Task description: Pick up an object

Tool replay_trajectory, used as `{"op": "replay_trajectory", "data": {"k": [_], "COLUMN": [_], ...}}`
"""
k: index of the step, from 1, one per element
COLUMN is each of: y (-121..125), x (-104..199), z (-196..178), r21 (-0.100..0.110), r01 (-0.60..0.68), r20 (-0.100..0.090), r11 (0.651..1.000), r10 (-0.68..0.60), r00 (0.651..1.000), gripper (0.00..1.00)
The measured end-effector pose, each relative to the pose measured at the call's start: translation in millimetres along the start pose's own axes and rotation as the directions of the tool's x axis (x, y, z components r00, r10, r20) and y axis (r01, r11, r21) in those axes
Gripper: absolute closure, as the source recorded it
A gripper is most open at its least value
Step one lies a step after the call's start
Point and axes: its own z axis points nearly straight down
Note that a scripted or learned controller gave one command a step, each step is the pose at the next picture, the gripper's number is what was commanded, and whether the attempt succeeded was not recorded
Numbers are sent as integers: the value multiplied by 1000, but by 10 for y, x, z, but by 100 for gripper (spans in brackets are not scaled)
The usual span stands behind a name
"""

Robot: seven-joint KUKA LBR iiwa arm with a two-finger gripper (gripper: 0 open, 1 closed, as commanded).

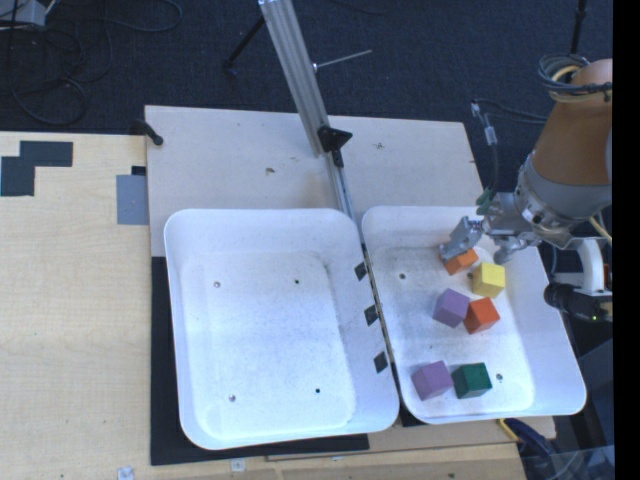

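Nearest the camera we find the front rim of the left bin (290, 433), and beside it the right bin (560, 393), which carries all the loose objects. At the front of the right bin we note a purple cube (432, 379) and a dark green cube (471, 380) just beside each other. Further back we see a second purple cube (451, 307) next to a red-orange cube (482, 314), with a yellow cube (488, 278) behind them. At the back of this group lies an orange block (460, 261), tilted, close to the yellow cube. We locate the gripper (466, 240) directly over the orange block, reaching in from the right on the grey arm (570, 183) with its orange band. The fingers appear to touch or overlap the top of the orange block, but we cannot tell whether they are open or closed, nor whether the block sits between them. A slanted aluminium rail (300, 73) rises behind the bins from the bench (240, 158).
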Motion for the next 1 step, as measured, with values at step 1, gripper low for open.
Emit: {"op": "replay_trajectory", "data": {"k": [1], "y": [-259], "x": [51], "z": [1151], "r21": [-16], "r01": [5], "r20": [6], "r11": [1000], "r10": [-5], "r00": [1000], "gripper": [0]}}
